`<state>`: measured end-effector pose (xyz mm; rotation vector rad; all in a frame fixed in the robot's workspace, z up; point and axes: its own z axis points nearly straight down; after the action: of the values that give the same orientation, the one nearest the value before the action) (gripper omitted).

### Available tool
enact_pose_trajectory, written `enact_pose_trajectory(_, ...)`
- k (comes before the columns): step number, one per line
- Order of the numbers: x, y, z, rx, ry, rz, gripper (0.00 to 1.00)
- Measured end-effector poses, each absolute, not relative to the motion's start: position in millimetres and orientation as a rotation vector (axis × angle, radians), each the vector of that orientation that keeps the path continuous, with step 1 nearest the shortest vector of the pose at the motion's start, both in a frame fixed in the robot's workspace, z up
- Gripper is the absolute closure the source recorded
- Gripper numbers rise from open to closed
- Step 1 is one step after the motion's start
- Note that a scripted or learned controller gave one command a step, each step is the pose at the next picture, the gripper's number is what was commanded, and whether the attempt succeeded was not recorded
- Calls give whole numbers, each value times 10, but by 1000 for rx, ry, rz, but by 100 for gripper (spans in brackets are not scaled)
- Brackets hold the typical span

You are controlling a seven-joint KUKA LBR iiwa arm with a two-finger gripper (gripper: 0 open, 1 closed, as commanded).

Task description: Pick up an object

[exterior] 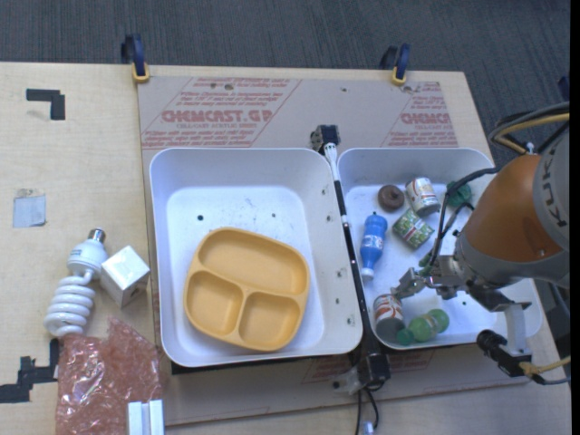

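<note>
Green bottle hugs near rim; hand (seemingly empty) above.

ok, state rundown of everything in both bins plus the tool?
yellow tray: flat in the left bin, compartments up
blue bottle: lying on its side, right bin
green packet: lying flat
small can: tipped over, by the far wall
brown disc: flat
green bottle: on its side, near wall
red-label can: lying beside it
tool: low over the cans, grip unclear

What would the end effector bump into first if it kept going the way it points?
Probably the small can at the right bin's near edge: the end effector points down-left at it, though depth is unclear.
</note>
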<state>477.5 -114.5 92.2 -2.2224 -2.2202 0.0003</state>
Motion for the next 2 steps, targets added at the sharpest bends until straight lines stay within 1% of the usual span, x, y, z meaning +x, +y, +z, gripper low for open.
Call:
enact_pose_trajectory(1, 4788, -1152, 1021, -2226, -2220, -2, 100)
enact_pose_trajectory(2, 5215, -508, 1926, -2221, -2225, -1, 100)
